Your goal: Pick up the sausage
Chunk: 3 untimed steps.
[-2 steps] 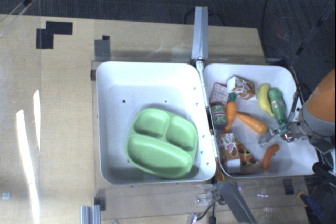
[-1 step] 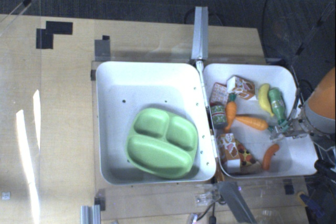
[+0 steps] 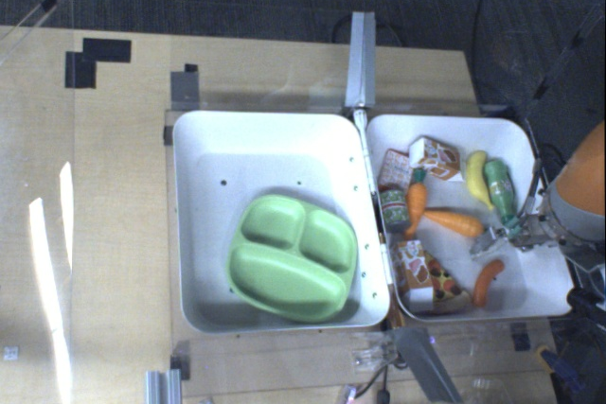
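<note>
Lying in the lower right of the right bin [image 3: 540,293], the sausage [image 3: 487,282] sits just below and left of the gripper [image 3: 494,239]. The gripper's 2 fingers appear slightly parted, though blur leaves this uncertain; nothing is visibly between them.

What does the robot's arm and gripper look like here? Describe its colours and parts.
The arm comes in at the right edge as a rounded grey body with an orange band. Its gripper is a slim, grey metallic piece reaching out over the right bin. Finer detail is too blurred to tell.
</note>
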Motion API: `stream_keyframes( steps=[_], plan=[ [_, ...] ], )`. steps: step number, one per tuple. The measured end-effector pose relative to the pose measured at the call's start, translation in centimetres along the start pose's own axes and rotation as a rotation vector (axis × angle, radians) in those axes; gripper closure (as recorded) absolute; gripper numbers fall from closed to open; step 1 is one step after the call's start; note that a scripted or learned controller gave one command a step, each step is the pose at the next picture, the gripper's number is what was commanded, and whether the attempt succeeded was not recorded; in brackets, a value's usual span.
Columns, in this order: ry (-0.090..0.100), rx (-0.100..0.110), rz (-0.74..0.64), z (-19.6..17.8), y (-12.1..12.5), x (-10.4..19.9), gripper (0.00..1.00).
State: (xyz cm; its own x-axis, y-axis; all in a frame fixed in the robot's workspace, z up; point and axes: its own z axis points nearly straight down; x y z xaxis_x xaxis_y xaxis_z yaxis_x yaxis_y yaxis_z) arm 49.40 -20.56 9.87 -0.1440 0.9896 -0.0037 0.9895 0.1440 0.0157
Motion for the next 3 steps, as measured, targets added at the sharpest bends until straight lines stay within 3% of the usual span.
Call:
stream_keyframes(
  steps=[1,2,3],
  plan=[
    [-0.001,0.001,-0.362,1.0,-0.2,0.0,0.0],
    [-0.001,-0.003,-0.362,-0.1,0.1,0.0,1.0],
    [-0.001,-0.003,-0.362,-0.1,0.1,0.0,0.0]
  ],
)
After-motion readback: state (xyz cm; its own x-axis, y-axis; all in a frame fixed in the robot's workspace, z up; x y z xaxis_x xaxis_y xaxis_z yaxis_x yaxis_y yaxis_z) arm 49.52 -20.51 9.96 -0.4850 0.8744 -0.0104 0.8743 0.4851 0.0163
